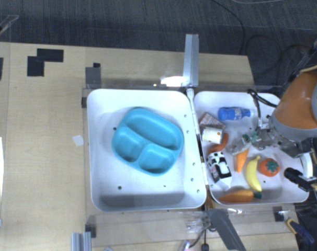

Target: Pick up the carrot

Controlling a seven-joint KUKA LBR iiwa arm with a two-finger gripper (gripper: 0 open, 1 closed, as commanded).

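White bin (299,195), carrot (241,160) beside banana (252,177)

Arm (304,106): cut off by the right edge of the view; only the orange band and part of the grey body are seen.
Gripper (257,137): blurred and small among cables; finger state cannot be made out.
Right bin (237,99): far right wall partly covered by the arm.
Blue bottle (234,113): label too small to be read.
Black-and-white item (219,166): identity cannot be told.
Carton (210,121): print illegible.
Dark objects at the lower right corner (305,229): cut off, unidentified.
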